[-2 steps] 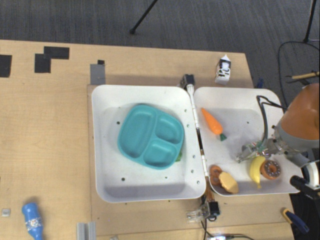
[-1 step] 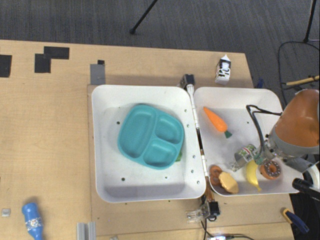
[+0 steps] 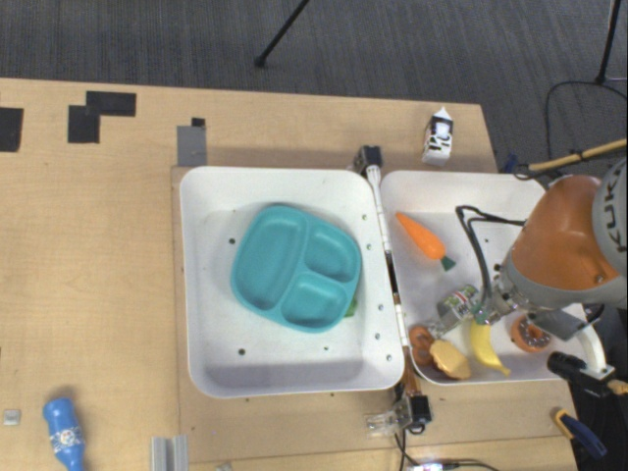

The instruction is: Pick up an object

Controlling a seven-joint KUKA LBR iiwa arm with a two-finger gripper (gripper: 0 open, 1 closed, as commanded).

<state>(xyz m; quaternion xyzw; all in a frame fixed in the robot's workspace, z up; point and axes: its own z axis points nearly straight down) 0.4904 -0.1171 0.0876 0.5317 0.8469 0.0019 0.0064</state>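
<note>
In the right bin (image 3: 422,204) lie an orange carrot (image 3: 422,236), a yellow banana (image 3: 485,347), a tan bread-like piece (image 3: 449,360), a brown round piece (image 3: 422,340) and a small round donut-like toy (image 3: 531,335). My gripper (image 3: 465,306) is low in the right bin, just above the banana and left of the orange wrist band (image 3: 561,238). Nothing shows between its fingers. A teal divided plate (image 3: 297,267) lies tilted in the left bin (image 3: 211,263).
A small white bottle (image 3: 439,135) stands on the bench behind the right bin. A blue object (image 3: 62,432) lies on the bench at the front left. A black cable (image 3: 477,234) loops over the right bin near the wrist.
</note>
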